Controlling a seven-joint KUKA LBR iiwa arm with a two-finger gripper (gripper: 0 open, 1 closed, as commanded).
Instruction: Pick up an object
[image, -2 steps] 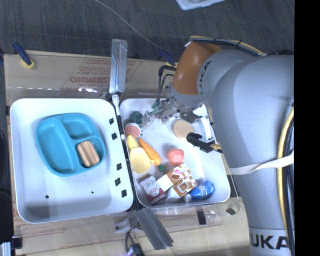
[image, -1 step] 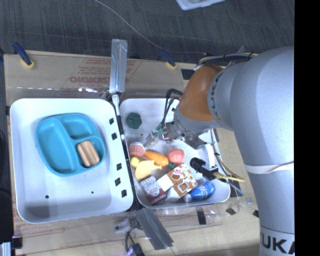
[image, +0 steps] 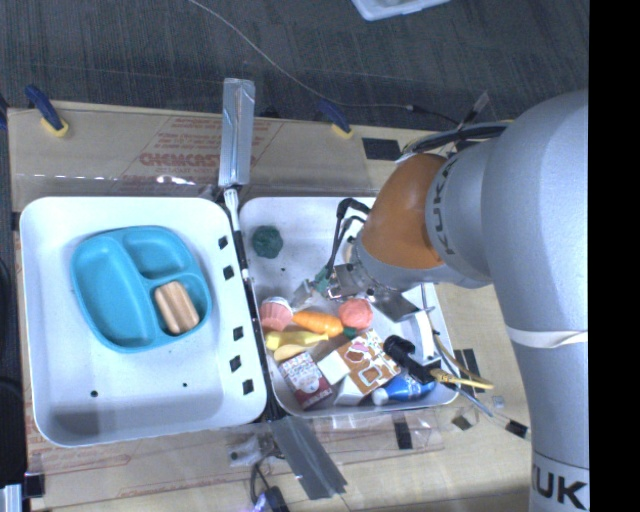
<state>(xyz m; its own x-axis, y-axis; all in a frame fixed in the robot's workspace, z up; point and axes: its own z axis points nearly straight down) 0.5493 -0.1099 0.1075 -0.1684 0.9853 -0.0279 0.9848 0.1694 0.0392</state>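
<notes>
Camera view: gripper (image: 338, 283) low in the right bin (image: 300, 215), over the heap of toy food at the near end. Finger state: cannot tell, wrist and orange band hide it.

Candidates just beside it: red tomato (image: 355, 313), orange carrot (image: 318, 322), pink piece (image: 277, 313). All are touching one another.

Left bin (image: 40, 300) holds a blue divided plate (image: 110, 290) with a bread roll (image: 176, 306) in one compartment.

Risks, as judged:
- crowding could let the fingers land on two items and wedge
- the round tomato may squirt sideways
- the carrot may pivot out if caught near an end
</notes>
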